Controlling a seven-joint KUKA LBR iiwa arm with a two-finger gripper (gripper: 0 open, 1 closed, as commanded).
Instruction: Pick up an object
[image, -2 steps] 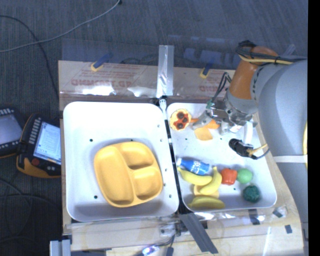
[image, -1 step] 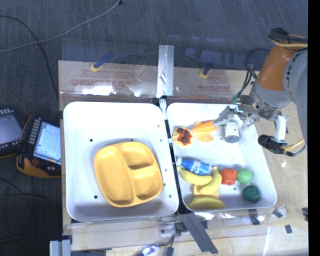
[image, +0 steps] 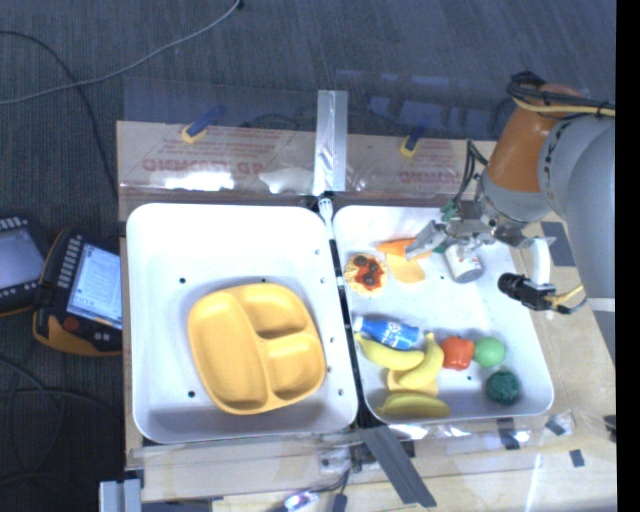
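The likeliest target is the orange carrot-shaped piece (image: 398, 246) in the upper part of the right bin (image: 520, 330), lying against a pale yellow-orange piece (image: 408, 268). The tool (image: 448, 232) hangs just beside its right end; whether it is spread or pressed together I cannot tell, and nothing is visibly pinched in it.

Risks, as I judge them: the carrot sits so close to its neighbour and to the small round orange-and-dark item (image: 365, 271) that a descent slightly off could nudge rather than grip it — or catch two things at once. A glancing contact could also push it toward the wall between the bins.

Counted in the right bin: one carrot piece, one pale piece, one round dark-spotted item, one blue bottle (image: 391, 332), two bananas (image: 412, 366), one red-orange pepper-like item (image: 456, 352), one light green ball (image: 489, 351), one dark green ball (image: 502, 386). The left bin (image: 160, 300) holds one yellow divided tray (image: 257, 345) — both bins on the bench (image: 140, 135).
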